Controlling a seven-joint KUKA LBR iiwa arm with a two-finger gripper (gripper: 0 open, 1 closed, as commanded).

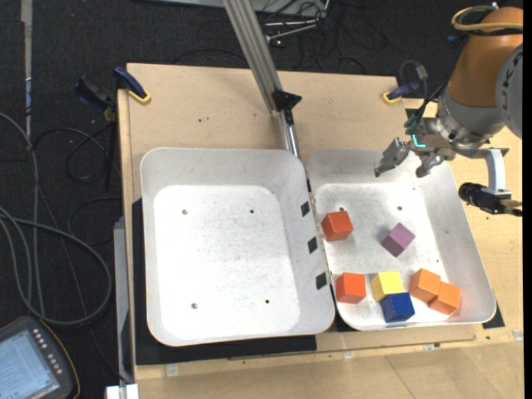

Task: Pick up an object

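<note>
Grey gripper (409,160) hangs spread and empty above the right bin (470,238); I'm approaching, next descending onto the purple cube (398,238).

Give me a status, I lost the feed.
Gripper open, holding nothing, over right bin's far end. Nearest: purple cube, orange cube. Path clear.
</note>
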